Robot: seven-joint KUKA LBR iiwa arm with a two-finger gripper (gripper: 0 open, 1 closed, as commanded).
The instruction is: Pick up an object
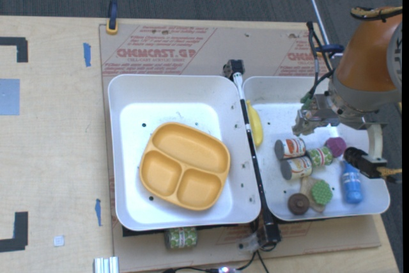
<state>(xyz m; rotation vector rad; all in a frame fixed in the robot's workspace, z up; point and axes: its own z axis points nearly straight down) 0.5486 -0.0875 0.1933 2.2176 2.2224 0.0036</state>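
**Pick not started — gripper above the right bin, nothing held**

You're early in this one. The gripper (312, 117) hangs over the upper part of the right bin (275, 89), and no object sits between its fingers as far as you can see. Whether those fingers are apart or together — cannot tell, the wrist and cabling blur that area. So the whole task is left: choose an object, come down, close, lift.

Use the gripper as your landmark. Just below it, slightly left, lie two small cans: the upper can (291, 148) with a red-and-white label, the lower can (296, 167) touching or nearly touching it. Right of the cans, a green-labelled cylinder (321, 156) lies on its side, and a purple object (335, 146) sits below and right of the gripper. Further down and right is a blue bottle (351, 187); straight below, a green knobbly ball (321, 192) beside a brown round piece (298, 203). Well to the gripper's left, against the bin wall, a yellow banana (255, 125).

My call: the upper can is the nearest candidate, though the program's target isn't shown. It looks rigid, round and lying down — likely to roll if the fingers hit off-centre, and the neighbours crowd it.

Far left of the gripper, the left bin (121, 137) holds a yellow divided tray (184, 165). Not in play, probably.
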